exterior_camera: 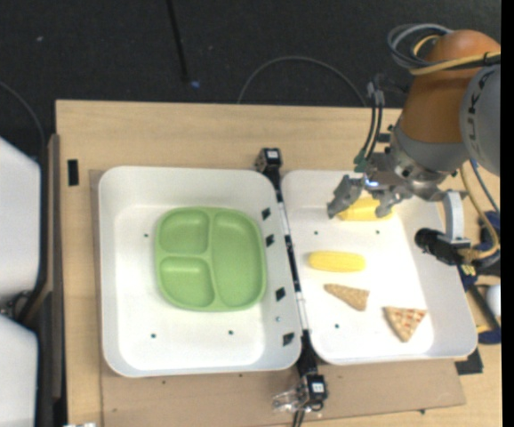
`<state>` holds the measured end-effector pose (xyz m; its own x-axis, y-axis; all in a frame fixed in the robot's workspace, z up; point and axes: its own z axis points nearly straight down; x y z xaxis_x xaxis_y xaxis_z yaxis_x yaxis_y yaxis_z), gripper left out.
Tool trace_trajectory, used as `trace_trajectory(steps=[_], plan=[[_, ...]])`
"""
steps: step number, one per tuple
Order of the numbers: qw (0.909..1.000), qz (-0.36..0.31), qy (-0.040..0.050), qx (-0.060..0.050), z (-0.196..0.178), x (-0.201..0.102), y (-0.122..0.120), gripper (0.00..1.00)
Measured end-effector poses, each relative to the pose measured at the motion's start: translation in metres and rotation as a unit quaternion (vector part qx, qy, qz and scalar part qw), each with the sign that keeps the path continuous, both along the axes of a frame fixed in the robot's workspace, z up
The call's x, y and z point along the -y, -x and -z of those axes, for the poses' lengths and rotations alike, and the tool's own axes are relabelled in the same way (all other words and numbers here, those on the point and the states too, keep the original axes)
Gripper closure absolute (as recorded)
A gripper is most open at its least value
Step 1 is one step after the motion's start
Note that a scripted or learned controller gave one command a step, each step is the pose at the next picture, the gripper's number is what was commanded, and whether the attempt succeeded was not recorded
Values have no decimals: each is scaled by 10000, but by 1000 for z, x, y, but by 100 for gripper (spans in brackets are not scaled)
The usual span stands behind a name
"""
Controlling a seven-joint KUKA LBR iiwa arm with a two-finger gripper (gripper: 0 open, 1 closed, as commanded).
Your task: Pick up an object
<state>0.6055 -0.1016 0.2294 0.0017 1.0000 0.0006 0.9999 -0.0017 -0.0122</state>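
A: Two white bins sat side by side on the bench. What was in each?

B: The left bin (119, 327) carried a green divided plate (211, 258) near its middle. The right bin (444, 327) carried four small food-like pieces — a yellow piece (361, 210) near the far edge, a yellow corn cob (335, 261) at the middle, and two tan wedges (347, 296) toward the near edge, one of them close to the near right corner.

A: Where was the arm?

B: The gripper (362, 205) was down over the yellow piece near the far edge, its two fingers spread apart, one on either side of it. The piece sat between them, but I could not tell whether they touched it.

A: How would that piece handle?

B: Probably light and fairly stiff, like a moulded toy, with a smooth skin that might slip. Taking it across its narrow middle would likely be safest — a hold near one end could let it swing or squirt free.
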Motion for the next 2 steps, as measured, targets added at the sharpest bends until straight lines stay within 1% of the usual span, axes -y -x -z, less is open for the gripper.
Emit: trace_trajectory(steps=[1, 2], plan=[[10000, -11, 1, 68, -8, 0, -3, 0], [10000, 3, 10, 39, 55, -3, -1, 0]])
